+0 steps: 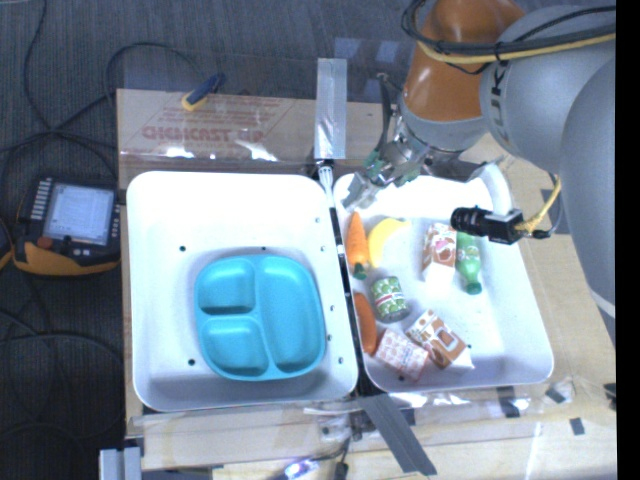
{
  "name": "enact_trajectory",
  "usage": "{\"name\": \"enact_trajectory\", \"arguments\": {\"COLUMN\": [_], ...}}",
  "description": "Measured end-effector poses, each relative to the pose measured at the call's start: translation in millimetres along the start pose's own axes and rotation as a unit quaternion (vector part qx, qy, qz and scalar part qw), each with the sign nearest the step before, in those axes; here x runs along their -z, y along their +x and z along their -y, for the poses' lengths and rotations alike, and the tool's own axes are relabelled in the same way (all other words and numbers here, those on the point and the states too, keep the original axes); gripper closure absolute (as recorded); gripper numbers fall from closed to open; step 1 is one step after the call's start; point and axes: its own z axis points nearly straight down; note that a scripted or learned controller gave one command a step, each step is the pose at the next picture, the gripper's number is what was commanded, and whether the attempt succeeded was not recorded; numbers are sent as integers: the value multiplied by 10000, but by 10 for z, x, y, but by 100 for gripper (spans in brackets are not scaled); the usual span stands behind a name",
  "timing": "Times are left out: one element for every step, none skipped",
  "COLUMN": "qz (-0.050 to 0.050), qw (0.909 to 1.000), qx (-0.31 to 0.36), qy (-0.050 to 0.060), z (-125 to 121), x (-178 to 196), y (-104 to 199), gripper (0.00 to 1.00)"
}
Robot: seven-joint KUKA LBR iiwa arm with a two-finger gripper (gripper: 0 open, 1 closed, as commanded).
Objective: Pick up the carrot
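The gripper (362, 190), fingers slightly spread and pinching nothing, hovers at the right bin's (520, 313) far-left corner; the carrot (355, 240) lies just nearward (long axis along the left wall).

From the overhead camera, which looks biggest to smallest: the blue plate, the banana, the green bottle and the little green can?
1. Blue plate, by far the largest.
2. Banana and green bottle look about alike; I would not rank them.
3. Green can, smallest.
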Motion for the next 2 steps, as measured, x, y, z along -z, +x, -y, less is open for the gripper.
{"name": "enact_trajectory", "arguments": {"qz": [5, -3], "qw": [9803, 9801], "qx": [1977, 1984], "qy": [-15, -16], "z": [-407, -329], "x": [119, 142], "y": [-87, 470], "gripper": [100, 100]}}
